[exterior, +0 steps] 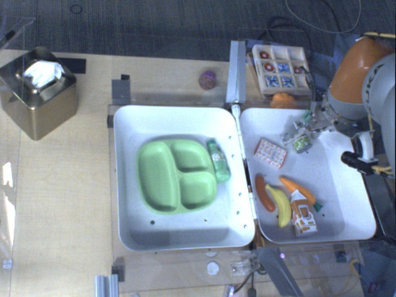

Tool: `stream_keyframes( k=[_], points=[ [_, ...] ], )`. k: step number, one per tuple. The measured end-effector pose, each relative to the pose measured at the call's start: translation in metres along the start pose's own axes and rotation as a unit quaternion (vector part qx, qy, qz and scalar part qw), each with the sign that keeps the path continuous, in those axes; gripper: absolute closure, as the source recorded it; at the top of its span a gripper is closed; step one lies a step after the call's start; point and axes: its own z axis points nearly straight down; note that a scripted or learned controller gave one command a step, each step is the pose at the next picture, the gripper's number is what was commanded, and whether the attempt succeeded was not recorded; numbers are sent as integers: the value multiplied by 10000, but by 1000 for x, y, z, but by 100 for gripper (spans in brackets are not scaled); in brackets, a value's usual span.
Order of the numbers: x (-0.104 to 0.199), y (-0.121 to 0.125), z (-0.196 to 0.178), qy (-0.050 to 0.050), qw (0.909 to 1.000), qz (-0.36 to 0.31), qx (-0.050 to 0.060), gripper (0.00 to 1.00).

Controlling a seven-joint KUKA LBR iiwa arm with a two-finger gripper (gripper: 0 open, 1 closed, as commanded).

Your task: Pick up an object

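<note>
The right bin [334, 184] holds a patterned flat packet [270, 153], a red sausage [264, 193], a banana [281, 204], a carrot [297, 189] and a small juice carton [303, 218]. My gripper [301, 135] is low over the bin's far part, just right of the packet and well behind the other items. A small green and clear thing sits right at its tip; whether it is held is unclear. In the left bin [130, 228] lie a green divided plate [176, 175] and a green bottle [218, 161] at the plate's right edge.
A tic-tac-toe board [281, 68] and an orange object [283, 99] lie behind the right bin. A small purple ball [208, 79] rests on the bench behind the left bin. A brass box [38, 98] stands at the far left.
</note>
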Motion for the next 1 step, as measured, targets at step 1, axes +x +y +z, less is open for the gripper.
stream_keyframes(
  k=[1],
  points=[
    [1, 3, -14, -15, 10000, -17, -42, 100]
  ],
)
